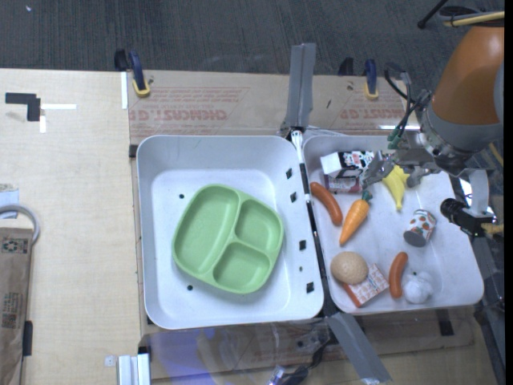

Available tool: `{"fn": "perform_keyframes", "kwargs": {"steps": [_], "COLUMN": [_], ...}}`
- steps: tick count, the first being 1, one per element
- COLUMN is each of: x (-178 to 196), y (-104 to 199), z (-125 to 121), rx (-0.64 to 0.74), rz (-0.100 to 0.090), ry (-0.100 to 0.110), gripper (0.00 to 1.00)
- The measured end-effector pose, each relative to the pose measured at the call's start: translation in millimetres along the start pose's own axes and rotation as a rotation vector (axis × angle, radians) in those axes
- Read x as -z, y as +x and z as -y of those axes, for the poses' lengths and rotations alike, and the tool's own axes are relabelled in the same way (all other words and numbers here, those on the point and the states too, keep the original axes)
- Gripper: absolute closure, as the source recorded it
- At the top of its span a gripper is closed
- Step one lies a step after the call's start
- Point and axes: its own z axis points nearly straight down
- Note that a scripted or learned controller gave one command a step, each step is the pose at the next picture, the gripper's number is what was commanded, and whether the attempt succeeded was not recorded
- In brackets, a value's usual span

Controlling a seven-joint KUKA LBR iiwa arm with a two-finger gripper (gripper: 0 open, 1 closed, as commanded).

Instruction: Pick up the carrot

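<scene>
You are looking at the carrot (353,220) lying loose in the right bin (461,291), slanted with its green top up and right, just beside a red sausage (326,203) on its left. The gripper (383,169) is hovering near the bin's far edge, between a small carton (345,165) and a banana (395,184); nothing is sitting in it, and you cannot tell its opening. The green divided plate (228,238) is resting in the left bin (156,239).

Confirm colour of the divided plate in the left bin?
Light green divided plate, in the camera view.
</scene>
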Motion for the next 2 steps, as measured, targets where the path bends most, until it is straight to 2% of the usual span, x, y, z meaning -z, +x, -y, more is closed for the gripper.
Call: {"fn": "perform_keyframes", "kwargs": {"steps": [1,2], "x": [-130,-130], "y": [-11,-40], "z": [2,-36], "rx": [0.017,-0.177], "rz": [0.000,0.001], "ry": [-0.003,-0.003], "gripper": [0.00,0.00]}}
